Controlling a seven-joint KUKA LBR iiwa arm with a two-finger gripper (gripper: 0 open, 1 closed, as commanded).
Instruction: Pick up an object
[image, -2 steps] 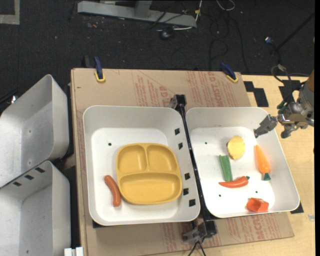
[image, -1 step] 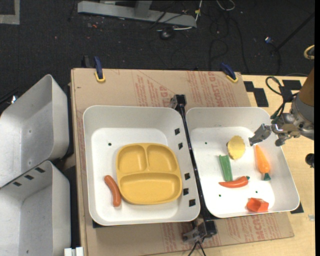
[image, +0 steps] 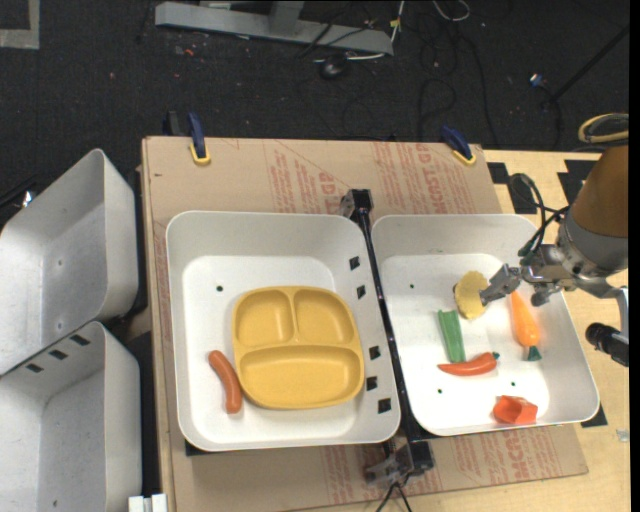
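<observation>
Hovering at the frame's right, my claw sits between the yellow lump and carrot; grip unclear.

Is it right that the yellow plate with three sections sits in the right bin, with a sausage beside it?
Not quite. The camera view shows the yellow plate in the left bin, not the right one. The sausage does lie beside it.
</observation>
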